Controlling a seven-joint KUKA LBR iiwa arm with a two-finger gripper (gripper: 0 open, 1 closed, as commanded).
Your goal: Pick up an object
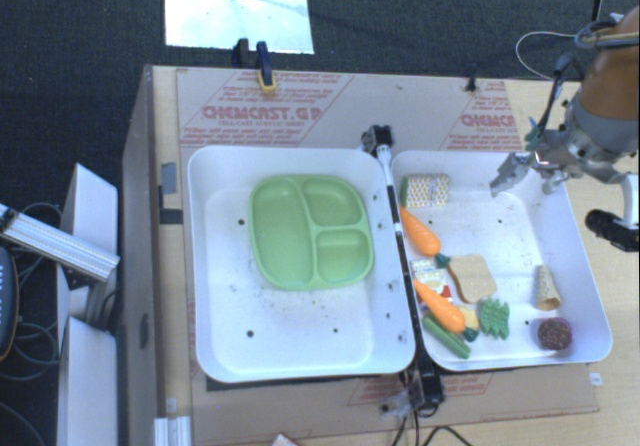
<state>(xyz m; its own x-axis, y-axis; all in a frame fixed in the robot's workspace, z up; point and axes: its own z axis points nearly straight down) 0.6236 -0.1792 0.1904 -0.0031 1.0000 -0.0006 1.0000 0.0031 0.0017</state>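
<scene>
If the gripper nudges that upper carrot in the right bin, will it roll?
The carrot looks rounded and tapered, so it would probably roll in a curve. It lies against the bin wall, which may stop it. Its smooth surface looks slippery.

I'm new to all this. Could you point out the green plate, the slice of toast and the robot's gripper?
green plate [300, 259]: camera view, on its large left compartment.
slice of toast [472, 277]: camera view, middle of the slice.
gripper [528, 174]: camera view, midway between its fingertips.

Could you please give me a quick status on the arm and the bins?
Gripper open, above right bin's far edge, holding nothing. Toy foods unpicked in right bin, carrot nearest the divider. Green tray alone in left bin. Nothing blocking.
</scene>
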